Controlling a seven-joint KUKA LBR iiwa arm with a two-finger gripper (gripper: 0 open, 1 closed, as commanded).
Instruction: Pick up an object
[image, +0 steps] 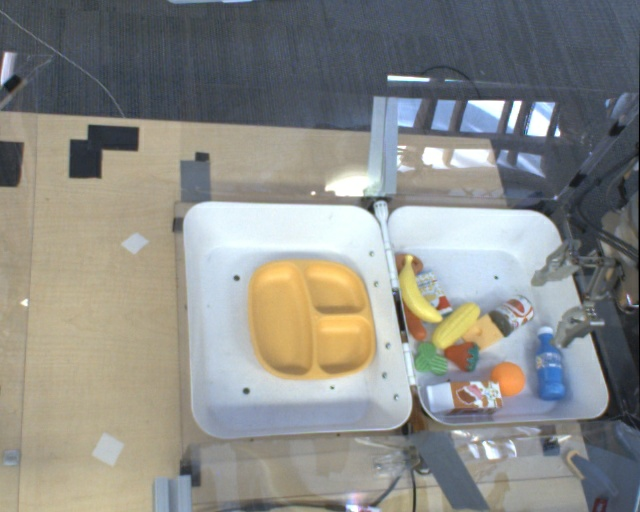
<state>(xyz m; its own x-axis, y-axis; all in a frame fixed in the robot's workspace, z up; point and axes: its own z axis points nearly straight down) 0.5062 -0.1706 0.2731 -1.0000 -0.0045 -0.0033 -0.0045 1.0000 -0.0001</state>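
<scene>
Banana (418, 296): yellow, curved, lying among toy foods in right bin (480, 235).

A yellow divided tray (312, 318) lies in the left white bin (215, 400) on the wooden bench (90, 330).

Pale wooden bench (90, 330) carried two shallow white plastic bins side by side, left bin (215, 300) and right bin (480, 235), touching along the middle. Black square patches (100, 148) sat at the bench's far left.

Two white bins (200, 330), one yellow tray (310, 318), one banana (415, 300), one orange (509, 379), one blue bottle (549, 366).
</scene>
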